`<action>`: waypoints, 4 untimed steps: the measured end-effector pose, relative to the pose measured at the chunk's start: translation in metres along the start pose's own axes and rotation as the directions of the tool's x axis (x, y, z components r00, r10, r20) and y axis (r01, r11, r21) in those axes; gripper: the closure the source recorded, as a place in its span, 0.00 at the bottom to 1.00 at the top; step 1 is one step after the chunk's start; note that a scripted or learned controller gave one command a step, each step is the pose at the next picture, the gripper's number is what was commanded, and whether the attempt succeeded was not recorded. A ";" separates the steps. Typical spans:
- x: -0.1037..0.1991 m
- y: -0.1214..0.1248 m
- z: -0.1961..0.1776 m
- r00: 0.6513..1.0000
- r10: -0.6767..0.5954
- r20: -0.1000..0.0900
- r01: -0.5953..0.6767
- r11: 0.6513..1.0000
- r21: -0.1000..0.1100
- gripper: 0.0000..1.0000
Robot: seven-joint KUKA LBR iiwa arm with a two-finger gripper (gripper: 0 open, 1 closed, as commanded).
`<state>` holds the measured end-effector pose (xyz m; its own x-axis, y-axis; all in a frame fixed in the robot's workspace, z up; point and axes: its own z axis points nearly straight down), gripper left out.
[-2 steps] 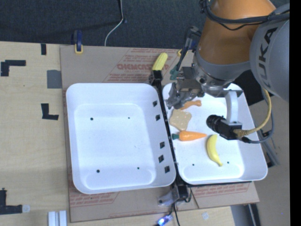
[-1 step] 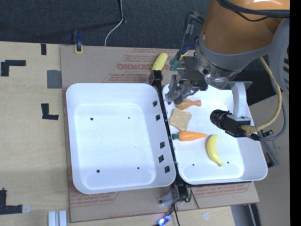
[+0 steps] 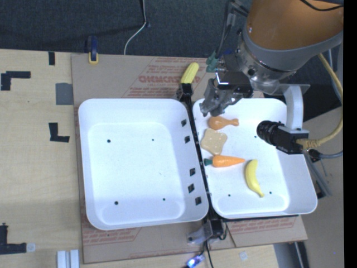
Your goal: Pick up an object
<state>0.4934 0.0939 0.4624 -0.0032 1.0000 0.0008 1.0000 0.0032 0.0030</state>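
Nothing is seen lifted yet: all four toy foods are lying on the floor of the right bin (image 3: pixel 295 197), so the pick is judged not yet made and the grasp and lift are still to be done. The gripper (image 3: pixel 215 106) is held low over the bin's far left corner, just above and to the left of the chicken drumstick (image 3: pixel 223 123). How far it is parted cannot be told at this angle, and nothing is seen held in it. The drumstick is judged the nearest target. Just nearer the camera a slice of bread (image 3: pixel 214 142) is found, then a carrot (image 3: pixel 224 161), with a banana (image 3: pixel 252 177) beside it. The left bin (image 3: pixel 134 163) is untouched.
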 end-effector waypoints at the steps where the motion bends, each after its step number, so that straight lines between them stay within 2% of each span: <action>1: 0.011 -0.010 0.010 1.000 0.001 0.001 -0.001 1.000 0.006 1.00; 2: -0.005 -0.011 0.107 1.000 0.005 0.005 -0.005 1.000 0.015 1.00; 3: -0.003 -0.010 0.091 1.000 0.000 0.002 0.000 1.000 0.007 1.00; 4: 0.035 0.007 0.025 1.000 -0.003 -0.002 0.003 1.000 -0.003 1.00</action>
